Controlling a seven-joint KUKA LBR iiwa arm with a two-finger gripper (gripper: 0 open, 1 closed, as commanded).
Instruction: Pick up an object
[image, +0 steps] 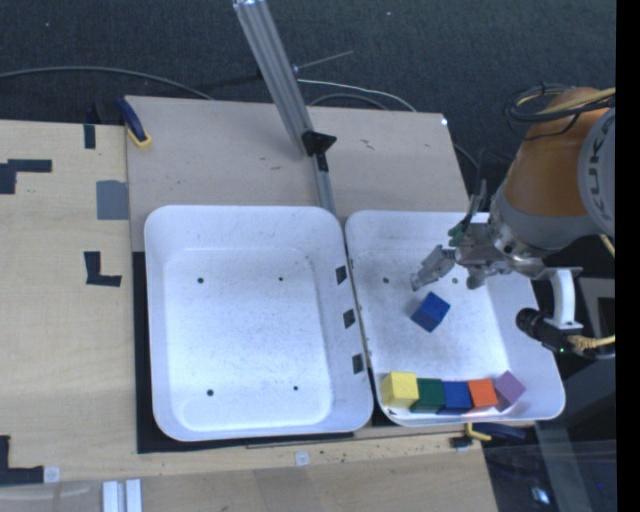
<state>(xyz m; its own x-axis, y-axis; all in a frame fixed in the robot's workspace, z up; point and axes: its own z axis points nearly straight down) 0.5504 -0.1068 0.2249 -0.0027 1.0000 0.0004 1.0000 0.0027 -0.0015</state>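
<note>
1. Gripper (452, 268) hangs over the right bin (385, 235), fingers spread apart with nothing between them.
2. Blue cube (430, 311) lies just below it on the bin floor; five blocks (452, 392) line the near wall.

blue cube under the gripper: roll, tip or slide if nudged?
The blue cube looks flat-faced and rigid, so it should slide, not roll. It sits alone on the right bin floor, free to skid. It seems turned relative to the gripper, so a pinch may twist it.
</note>
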